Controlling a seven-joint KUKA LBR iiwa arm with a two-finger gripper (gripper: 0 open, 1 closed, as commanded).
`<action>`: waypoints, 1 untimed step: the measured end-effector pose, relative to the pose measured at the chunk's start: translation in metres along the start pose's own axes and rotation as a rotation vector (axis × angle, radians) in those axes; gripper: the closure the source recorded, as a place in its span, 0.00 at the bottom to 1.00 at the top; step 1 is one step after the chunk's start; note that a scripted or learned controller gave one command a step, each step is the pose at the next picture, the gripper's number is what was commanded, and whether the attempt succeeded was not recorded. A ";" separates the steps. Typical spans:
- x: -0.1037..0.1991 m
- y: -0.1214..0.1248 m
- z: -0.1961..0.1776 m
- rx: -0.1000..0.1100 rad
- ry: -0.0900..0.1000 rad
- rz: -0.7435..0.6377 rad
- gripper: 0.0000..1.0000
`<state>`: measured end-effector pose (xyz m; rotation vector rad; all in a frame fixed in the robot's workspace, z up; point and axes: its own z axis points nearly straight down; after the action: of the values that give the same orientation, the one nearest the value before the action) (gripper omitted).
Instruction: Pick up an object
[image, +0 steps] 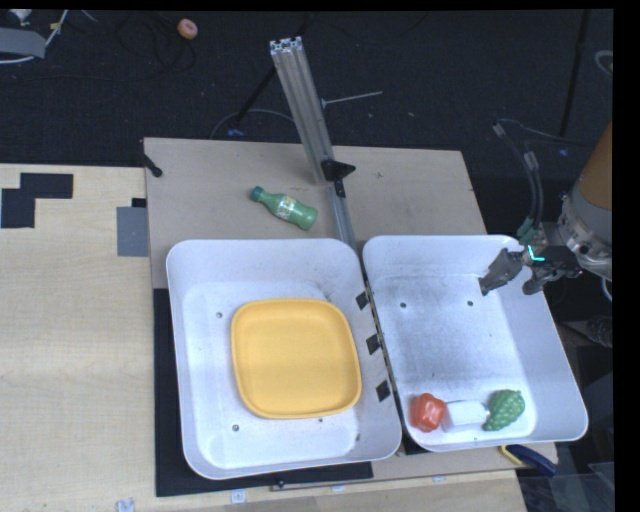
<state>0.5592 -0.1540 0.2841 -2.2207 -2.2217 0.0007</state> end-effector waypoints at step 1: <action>0.000 0.000 0.000 0.000 0.000 0.000 0.00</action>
<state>0.5592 -0.1540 0.2841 -2.2206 -2.2216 0.0007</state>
